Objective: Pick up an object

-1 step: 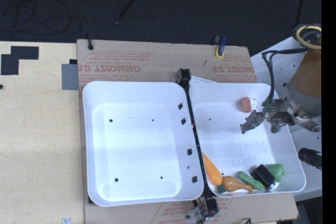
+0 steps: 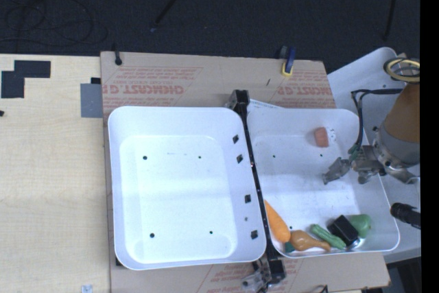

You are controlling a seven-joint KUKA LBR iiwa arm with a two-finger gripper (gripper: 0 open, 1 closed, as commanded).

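A small pink block lies alone near the right bin's far wall, well clear of the toys heaped in its near corner, likely the easiest pick. The claw hovers nearby, released, grasping nothing.

Plenty of open floor in my right bin; only a pink block up top and toy clutter jammed along the near wall.
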